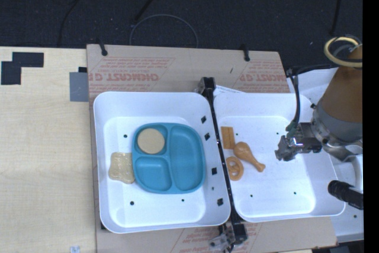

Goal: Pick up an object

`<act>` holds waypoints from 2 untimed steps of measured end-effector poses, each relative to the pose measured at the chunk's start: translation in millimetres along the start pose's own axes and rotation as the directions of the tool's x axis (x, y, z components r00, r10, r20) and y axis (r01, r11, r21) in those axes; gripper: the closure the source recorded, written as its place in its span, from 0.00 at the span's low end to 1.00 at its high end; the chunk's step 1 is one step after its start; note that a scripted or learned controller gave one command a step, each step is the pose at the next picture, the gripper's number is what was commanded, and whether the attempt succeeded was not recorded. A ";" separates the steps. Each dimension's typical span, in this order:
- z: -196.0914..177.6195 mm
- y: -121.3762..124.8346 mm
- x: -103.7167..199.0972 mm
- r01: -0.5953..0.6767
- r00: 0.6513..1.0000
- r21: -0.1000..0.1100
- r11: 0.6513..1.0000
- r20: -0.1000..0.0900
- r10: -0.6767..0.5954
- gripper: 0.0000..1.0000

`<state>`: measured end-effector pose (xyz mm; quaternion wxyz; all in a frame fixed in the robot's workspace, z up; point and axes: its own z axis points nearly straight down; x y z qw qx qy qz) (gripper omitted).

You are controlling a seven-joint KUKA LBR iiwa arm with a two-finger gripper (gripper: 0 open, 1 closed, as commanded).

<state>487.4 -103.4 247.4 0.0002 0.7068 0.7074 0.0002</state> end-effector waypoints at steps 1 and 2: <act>-4.3 -4.3 47.2 0.003 1.000 0.004 1.000 -0.003 -0.003 1.00; -3.8 -9.8 107.7 0.005 1.000 0.005 1.000 -0.003 -0.005 1.00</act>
